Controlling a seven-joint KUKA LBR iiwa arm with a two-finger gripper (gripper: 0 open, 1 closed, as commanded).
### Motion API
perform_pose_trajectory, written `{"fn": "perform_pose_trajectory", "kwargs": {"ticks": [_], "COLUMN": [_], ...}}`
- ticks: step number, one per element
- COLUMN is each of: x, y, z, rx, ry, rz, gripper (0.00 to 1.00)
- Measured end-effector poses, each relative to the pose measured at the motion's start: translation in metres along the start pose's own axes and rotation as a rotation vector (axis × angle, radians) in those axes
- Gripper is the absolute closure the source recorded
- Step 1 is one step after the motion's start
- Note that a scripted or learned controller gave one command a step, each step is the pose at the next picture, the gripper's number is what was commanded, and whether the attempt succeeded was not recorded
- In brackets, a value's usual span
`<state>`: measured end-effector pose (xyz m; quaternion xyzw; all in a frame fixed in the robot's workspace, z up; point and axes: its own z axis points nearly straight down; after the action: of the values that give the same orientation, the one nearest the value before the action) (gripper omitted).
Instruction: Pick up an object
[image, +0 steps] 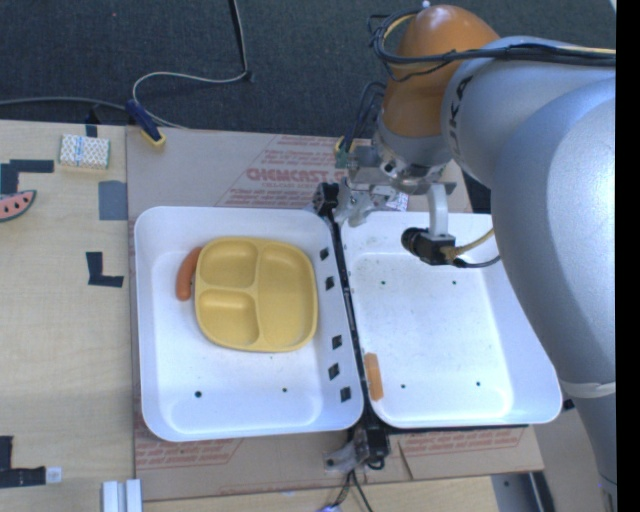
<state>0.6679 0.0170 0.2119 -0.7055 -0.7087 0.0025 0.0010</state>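
The gripper (352, 205) hangs over the far end of the divider between the two bins, close under the orange wrist, and whether it is wide or narrow cannot be told from this angle; nothing shows in its grasp. The nearest candidates lie well apart from it: a small orange piece (373, 376) against the left wall of the right bin (520, 390) at its near end, and an orange sausage (185, 275) in the left bin (165, 400), touching the left edge of a yellow divided plate (256, 294). To pick well, the arm should probably centre over one piece and descend clear of wall or plate. Red print on the cardboard (270, 180) reads partly "CHEMCAST".
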Motion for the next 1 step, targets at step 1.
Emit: {"fn": "perform_pose_trajectory", "kwargs": {"ticks": [1], "x": [-0.0001], "y": [-0.0001], "z": [0.0001], "rx": [0.0], "ry": [-0.001], "rz": [0.0], "gripper": [0.0]}}
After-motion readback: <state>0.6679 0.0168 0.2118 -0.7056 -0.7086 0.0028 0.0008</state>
